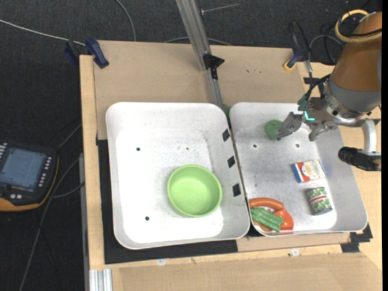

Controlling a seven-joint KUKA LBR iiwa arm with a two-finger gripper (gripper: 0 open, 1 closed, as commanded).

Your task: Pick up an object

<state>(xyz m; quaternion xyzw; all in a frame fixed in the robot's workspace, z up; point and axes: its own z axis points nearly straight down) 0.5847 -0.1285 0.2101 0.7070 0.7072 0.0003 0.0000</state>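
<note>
Overhead, the gripper (302, 127) hangs with fingers spread wide, holding nothing, over the far part of the right bin (267, 162), whose middle floor lies bare. Just left of it sits a small green object (273, 127), rounded and dull. Nearer lie a blue-white box (308, 171), a green can (319, 200) and an orange dish (270, 216); the left bin (151, 132) holds a green bowl (194, 190)

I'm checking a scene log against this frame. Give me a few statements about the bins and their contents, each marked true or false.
1. The green bowl sits in the left bin. True.
2. The right bin holds four things. True.
3. The gripper hangs over the left bin. False: it is over the right bin, beside the green object.
4. The small box lies inside the bowl. False: it lies on the right bin's floor, above the can.
</note>
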